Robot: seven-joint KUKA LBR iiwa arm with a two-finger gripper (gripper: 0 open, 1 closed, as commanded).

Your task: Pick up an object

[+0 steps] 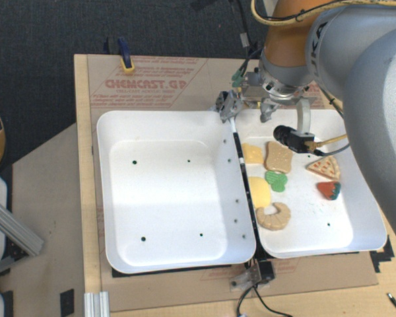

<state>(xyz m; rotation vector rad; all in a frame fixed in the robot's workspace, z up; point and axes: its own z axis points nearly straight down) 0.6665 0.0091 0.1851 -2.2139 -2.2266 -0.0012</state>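
Camera view looks down on two white bins side by side on the table, and I take the right bin (356, 233) as the landmark. All the small things sit inside it, probably because it serves as the picking bin, while the left bin (115, 177) is likely the drop side. Counting them: one yellow block (252, 154) near its left wall, one tan cracker (278, 157) beside that, one green piece (275, 180), one yellow round (260, 193), one curled pastry (274, 216) towards its front, one pizza slice (324, 168) and one strawberry (329, 190) further right. The hand (285, 114) hangs over the bin's back part, just behind the cracker, its two prongs apart and holding nothing.
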